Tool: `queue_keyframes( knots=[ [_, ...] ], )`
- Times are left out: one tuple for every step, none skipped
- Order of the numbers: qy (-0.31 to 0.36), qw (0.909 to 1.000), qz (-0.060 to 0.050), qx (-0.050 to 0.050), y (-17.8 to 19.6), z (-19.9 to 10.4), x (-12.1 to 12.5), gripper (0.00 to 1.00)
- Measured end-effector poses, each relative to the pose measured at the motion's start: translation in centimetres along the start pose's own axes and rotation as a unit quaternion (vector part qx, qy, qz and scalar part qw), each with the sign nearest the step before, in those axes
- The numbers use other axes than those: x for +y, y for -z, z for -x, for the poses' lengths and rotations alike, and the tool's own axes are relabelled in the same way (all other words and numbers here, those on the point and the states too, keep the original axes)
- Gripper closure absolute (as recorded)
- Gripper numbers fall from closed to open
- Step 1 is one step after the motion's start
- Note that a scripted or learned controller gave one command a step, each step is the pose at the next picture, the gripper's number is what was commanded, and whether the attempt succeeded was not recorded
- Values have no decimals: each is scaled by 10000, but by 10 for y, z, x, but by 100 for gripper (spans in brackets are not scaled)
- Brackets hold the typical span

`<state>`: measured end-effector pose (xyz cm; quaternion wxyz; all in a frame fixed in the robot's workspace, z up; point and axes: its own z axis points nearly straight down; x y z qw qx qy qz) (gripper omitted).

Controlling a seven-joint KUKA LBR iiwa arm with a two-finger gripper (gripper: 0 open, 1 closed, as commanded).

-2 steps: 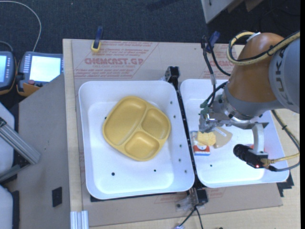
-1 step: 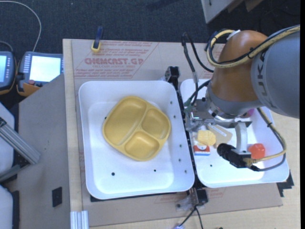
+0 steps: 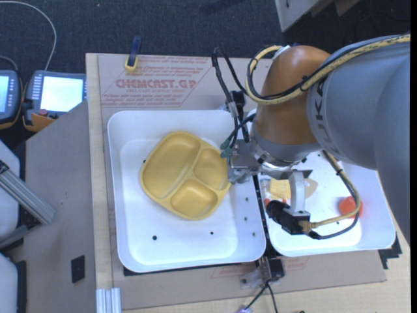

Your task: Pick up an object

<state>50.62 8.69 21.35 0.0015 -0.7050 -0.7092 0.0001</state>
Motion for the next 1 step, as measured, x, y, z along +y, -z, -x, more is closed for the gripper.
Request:
queue_keyframes(
  knots=[
    [-27,10000,5,-9,1,3,0,0]
  ],
)
